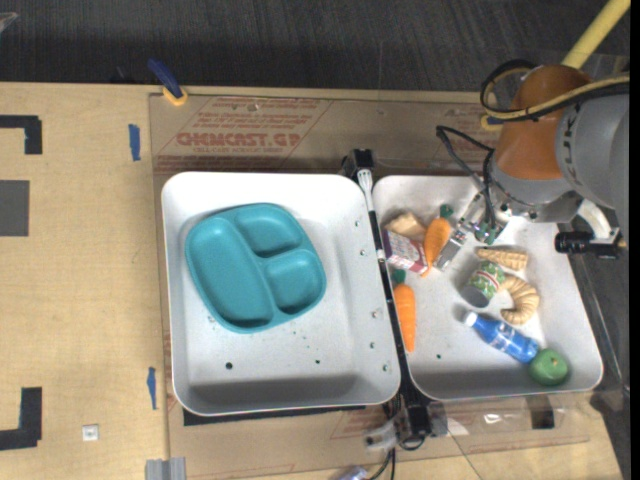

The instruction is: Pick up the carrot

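Carrots: two, one [404, 313] by divider, other [437, 239] near green-tipped fingers [478, 227].

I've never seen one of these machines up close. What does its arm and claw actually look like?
The arm is rounded grey metal with an orange band above the wrist, and black cables loop around it. The claw is small and silvery, with a bit of green on it.

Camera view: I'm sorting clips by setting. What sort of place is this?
Probably a robot lab test bench: a KUKA arm above two white bins, toy food such as a carrot, and a cardboard-covered bench.
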`<state>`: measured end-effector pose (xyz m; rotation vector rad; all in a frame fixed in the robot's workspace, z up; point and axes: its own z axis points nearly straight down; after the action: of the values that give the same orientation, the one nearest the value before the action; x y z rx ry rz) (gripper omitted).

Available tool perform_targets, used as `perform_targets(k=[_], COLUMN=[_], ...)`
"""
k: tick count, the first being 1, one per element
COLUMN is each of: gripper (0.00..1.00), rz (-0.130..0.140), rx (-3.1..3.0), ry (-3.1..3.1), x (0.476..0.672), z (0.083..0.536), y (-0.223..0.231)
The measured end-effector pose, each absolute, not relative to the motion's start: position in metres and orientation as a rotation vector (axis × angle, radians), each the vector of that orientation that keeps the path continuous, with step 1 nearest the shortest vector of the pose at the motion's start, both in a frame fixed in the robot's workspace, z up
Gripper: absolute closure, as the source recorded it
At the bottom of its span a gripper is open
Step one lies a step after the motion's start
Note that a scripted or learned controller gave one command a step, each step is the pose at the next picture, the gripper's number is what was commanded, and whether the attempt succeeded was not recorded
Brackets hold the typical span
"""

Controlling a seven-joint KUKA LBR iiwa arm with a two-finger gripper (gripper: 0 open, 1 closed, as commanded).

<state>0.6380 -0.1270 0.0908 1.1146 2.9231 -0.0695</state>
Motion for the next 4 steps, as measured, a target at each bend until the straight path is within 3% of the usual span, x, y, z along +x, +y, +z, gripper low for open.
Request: perform_targets(k=[1, 2, 3, 4], gripper=[0.00, 0.00, 0.00, 0.00], rz=[-0.030, -0.044, -0.074, -0.031], rx=[1.290, 1.509, 1.777, 2.033], ry=[2.842, 2.755, 2.630, 2.416], x=[0.614, 0.643, 0.654, 0.650], z=[0.091, 0.089, 0.088, 0.088], y=[-0.114, -0.119, -0.125, -0.154])
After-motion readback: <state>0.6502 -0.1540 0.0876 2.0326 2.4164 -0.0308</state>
